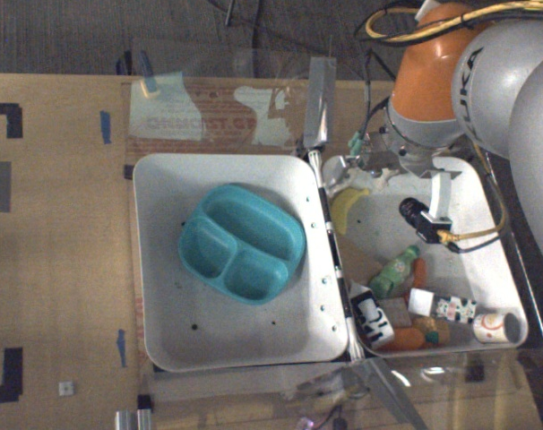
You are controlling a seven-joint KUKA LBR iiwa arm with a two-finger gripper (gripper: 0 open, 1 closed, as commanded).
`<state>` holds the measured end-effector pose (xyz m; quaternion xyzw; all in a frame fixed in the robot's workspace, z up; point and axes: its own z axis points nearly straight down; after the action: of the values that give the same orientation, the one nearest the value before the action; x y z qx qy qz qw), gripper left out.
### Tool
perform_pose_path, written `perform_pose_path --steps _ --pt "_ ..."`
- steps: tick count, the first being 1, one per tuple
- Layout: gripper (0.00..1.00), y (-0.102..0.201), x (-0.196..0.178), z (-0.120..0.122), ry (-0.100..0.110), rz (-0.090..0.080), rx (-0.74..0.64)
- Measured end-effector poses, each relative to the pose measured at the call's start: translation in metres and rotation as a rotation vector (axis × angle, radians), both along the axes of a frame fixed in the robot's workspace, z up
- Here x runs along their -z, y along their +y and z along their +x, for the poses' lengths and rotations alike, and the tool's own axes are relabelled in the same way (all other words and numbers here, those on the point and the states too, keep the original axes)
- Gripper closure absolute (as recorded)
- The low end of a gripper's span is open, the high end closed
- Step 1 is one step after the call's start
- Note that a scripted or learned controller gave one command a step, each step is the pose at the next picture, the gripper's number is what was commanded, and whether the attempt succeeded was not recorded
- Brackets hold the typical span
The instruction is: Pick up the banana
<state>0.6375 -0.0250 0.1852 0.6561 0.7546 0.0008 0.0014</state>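
Banana (pixel 346 210) in right bin (pixel 486 240), upper-left corner — just below tool (pixel 359 170); tool's grip state — cannot tell.

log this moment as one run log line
phase: reaching | tool: over top-left corner of right white bin | yellow curved banana: in bin, just below tool | grasp: unconfirmed

Wooden bench (pixel 65 240) bearing two white bins (pixel 155 267) side by side.

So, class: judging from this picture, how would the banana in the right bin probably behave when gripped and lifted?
The banana looks curved and smooth, so it may slip or swivel between fingers. It lies against the right bin's left wall, which probably limits how it can be approached. Whether it's rigid plastic or soft can't be told.
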Motion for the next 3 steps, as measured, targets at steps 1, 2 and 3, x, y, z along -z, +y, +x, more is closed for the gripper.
perform_pose_path --steps 1,2,3 --pt "0.0 -0.052 0.0 0.009 -0.002 -0.002 -0.037" --pt "0.0 -0.073 0.087 0.011 -0.004 -0.002 -0.076" --pt "0.0 -0.094 0.096 0.026 0.022 -0.001 0.301"
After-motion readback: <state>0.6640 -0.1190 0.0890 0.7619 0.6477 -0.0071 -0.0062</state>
